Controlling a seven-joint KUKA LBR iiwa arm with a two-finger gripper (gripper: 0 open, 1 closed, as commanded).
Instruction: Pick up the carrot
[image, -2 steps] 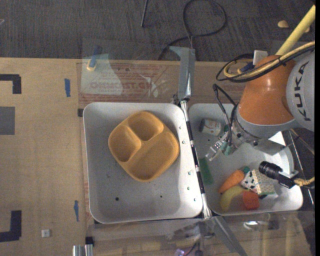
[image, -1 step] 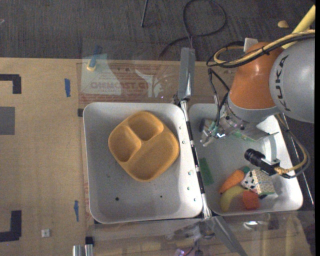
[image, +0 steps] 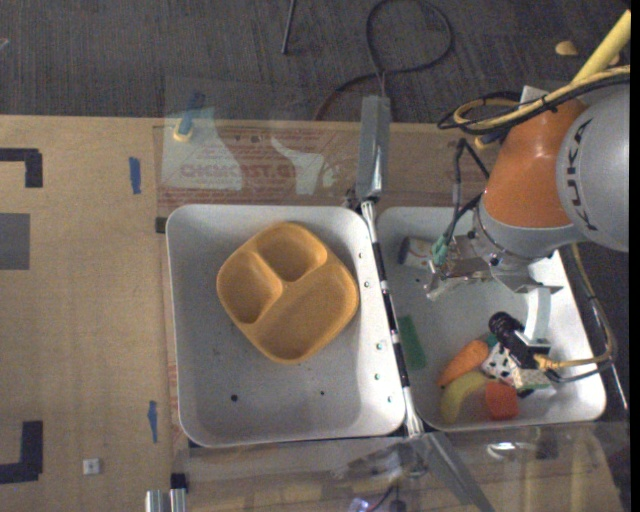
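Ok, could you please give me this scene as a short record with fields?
left bin: holds an orange divided plate
right bin: holds the carrot, a yellow fruit, a red item and a flat green piece
carrot: in the lower part of the right bin, beside the yellow fruit
gripper: over the right bin's upper part, apart from the carrot
task status: carrot not yet picked up

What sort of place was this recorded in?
Probably a robotics lab bench: a grey KUKA arm with an orange band, two shallow white bins side by side, and blue tape marks on the brown benchtop.
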